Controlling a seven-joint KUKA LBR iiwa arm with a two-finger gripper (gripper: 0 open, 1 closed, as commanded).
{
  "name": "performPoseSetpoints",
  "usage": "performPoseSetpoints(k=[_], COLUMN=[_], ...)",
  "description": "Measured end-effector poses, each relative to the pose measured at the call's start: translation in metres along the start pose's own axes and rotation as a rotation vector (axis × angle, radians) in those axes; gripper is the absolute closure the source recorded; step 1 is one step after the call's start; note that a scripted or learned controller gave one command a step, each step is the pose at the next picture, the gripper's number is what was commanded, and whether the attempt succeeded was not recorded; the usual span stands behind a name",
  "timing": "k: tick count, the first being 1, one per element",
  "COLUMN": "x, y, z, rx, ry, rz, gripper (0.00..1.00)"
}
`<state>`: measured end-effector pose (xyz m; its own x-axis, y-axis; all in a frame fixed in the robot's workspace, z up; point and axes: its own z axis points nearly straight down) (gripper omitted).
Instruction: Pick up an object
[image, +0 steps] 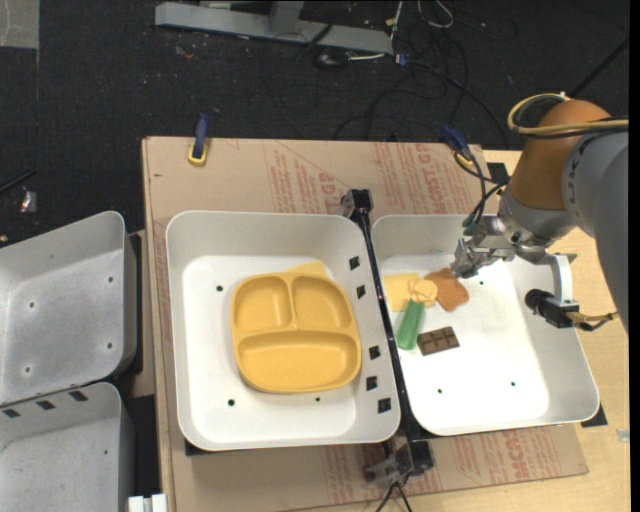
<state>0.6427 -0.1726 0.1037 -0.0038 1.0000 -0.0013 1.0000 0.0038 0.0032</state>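
Objects lie grouped near the left wall of the right bin (520, 400): a yellow piece (403, 290), a brown-orange piece (449, 291), a green stick (410, 323) and a dark brown block (437, 341). Gripper (468, 258) hangs just beside the brown-orange piece, toward the far edge; whether it is spread or pressed together, I cannot tell. A yellow divided tray (296, 333) fills the left bin (200, 400).

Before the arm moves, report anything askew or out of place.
Nothing looks damaged or spilled. The small items lie bunched against the divider side of the right bin; the yellow tray sits slightly askew in the left bin.
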Motion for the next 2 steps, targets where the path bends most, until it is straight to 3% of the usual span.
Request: performPoseSetpoints(k=[2], x=[-0.006], y=[0.01], z=[-0.103], rx=[-0.003], ry=[-0.001], rz=[0.001], gripper=[1.0])
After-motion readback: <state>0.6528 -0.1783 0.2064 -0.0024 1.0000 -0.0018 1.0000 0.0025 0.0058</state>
